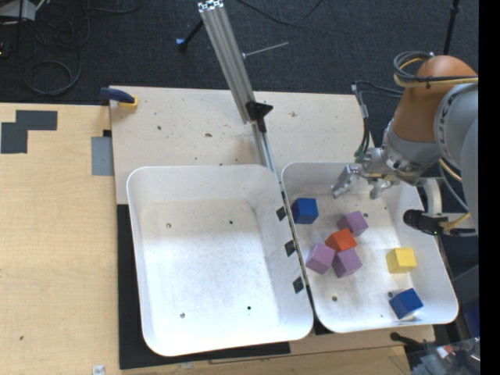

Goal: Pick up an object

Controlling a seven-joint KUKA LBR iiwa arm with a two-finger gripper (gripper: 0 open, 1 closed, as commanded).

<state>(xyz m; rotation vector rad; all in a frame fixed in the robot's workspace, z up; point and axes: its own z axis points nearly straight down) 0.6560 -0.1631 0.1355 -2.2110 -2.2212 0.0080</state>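
Note:
The right bin (437,303) holds several blocks. A blue block (305,209) lies near its left wall. An orange block (341,240) sits among three purple blocks (353,223), (319,258), (347,262). A yellow block (401,259) lies to the right, and a second blue block (405,302) rests near the front right corner. My gripper (361,184) hangs over the bin's back part, above and behind the purple and orange cluster. Its fingers (342,186) are spread open with nothing between them.
The left bin (156,209) stands beside the right one. A slanted aluminium post (234,69) rises from between the bins at the back. A blue and yellow clamp (119,97) sits at the bench's back left corner. Black clips (290,248) line the divide.

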